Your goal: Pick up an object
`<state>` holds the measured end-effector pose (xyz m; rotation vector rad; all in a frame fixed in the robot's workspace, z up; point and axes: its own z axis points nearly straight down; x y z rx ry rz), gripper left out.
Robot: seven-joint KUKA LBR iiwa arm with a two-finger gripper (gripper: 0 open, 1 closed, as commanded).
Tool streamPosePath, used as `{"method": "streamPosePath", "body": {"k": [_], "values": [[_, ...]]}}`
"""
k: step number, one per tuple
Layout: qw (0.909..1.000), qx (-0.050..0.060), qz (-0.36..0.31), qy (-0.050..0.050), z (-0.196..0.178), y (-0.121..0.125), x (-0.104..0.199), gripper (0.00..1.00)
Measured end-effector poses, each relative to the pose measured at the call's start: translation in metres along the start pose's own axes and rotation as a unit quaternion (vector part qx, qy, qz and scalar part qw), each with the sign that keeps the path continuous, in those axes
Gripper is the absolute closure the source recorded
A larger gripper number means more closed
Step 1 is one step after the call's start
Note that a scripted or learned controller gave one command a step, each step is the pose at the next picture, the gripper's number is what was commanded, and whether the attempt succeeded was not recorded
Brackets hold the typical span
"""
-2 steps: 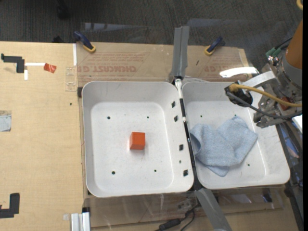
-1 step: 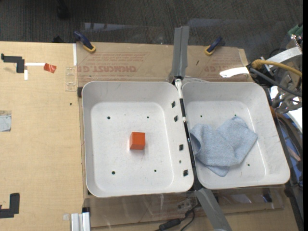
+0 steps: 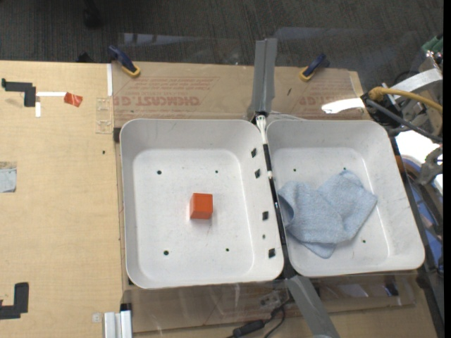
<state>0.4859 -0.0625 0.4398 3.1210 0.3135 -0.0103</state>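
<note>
Now we see a small orange block [image 3: 201,206] lying near the middle of one white bin [image 3: 128,189]. A crumpled blue-grey cloth [image 3: 326,213] lies in the neighbouring bin [image 3: 398,189], well apart from the block. We cannot tell whether the pincer is released or clenched.

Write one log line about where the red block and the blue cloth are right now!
left bin: red block | right bin: blue cloth, crumpled | nothing picked up yet
</note>
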Motion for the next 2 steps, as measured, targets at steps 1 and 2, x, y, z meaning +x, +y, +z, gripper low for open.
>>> {"method": "streamPosePath", "body": {"k": [1, 2], "values": [[1.0000, 0.000, -0.001, 0.000, 0.000, -0.011, -0.003, 0.00], [1.0000, -0.001, 0.000, 0.001, -0.001, -0.024, 0.000, 0.00]]}}
